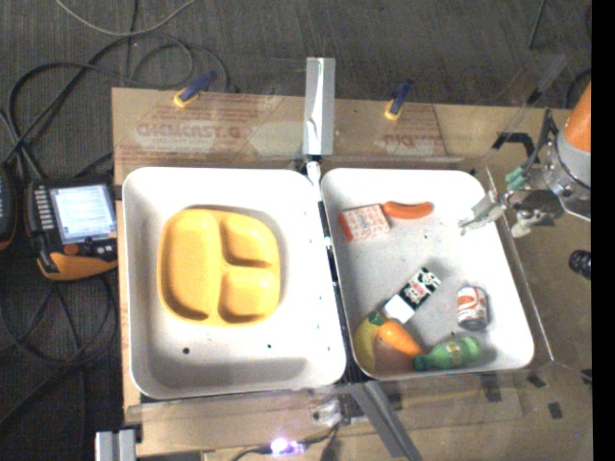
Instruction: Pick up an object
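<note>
The right bin [500, 257] carries the things to be picked: a small red and white carton [363, 222] lies near its far left corner with an orange sausage-shaped piece [408, 209] just beside it to the right; a black and white patterned box [413, 294] lies tilted near the middle; a small red and white can [471, 306] lies on its side toward the right wall; and in the near part a yellow fruit [367, 335], an orange carrot-like piece [397, 335] and a green bottle [448, 353] crowd together, the carrot overlapping the yellow fruit so that their edges are hard to separate. The gripper [483, 212] hangs over the far right corner of that bin, apart from all of these things, with nothing between its jaws; they look small and pale against the white wall, and whether they are spread or pressed together cannot be told. The arm behind it is cut off at the right edge, with only part of the orange band [579, 128] visible. The left bin [144, 286] holds a yellow divided tray [223, 264]. On the floor to the left of the surface lies a handheld control unit [72, 217] with a lit screen among dark cables
</note>
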`<move>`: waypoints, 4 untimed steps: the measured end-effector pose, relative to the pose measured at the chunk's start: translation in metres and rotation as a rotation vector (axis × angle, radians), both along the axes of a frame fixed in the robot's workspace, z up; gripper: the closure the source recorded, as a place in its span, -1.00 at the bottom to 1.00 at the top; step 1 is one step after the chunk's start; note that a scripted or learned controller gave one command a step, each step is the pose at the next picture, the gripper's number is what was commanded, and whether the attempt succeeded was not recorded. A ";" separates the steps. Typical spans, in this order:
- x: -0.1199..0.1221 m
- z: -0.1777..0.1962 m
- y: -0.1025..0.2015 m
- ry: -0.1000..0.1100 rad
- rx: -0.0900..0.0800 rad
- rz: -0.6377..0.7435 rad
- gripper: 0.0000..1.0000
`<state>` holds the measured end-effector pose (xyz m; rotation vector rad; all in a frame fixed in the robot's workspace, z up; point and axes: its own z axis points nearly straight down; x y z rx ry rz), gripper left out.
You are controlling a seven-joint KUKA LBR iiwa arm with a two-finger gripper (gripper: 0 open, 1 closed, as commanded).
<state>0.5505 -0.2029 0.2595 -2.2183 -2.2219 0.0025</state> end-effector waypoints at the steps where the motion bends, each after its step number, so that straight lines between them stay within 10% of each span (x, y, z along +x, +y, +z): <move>1: 0.117 -0.098 0.039 0.001 -0.001 0.078 -1.00; 2: 0.119 -0.157 0.038 -0.005 -0.005 0.208 -1.00; 3: 0.117 -0.150 0.038 0.006 -0.003 0.209 1.00; 4: 0.118 -0.036 0.058 -0.003 -0.001 0.202 1.00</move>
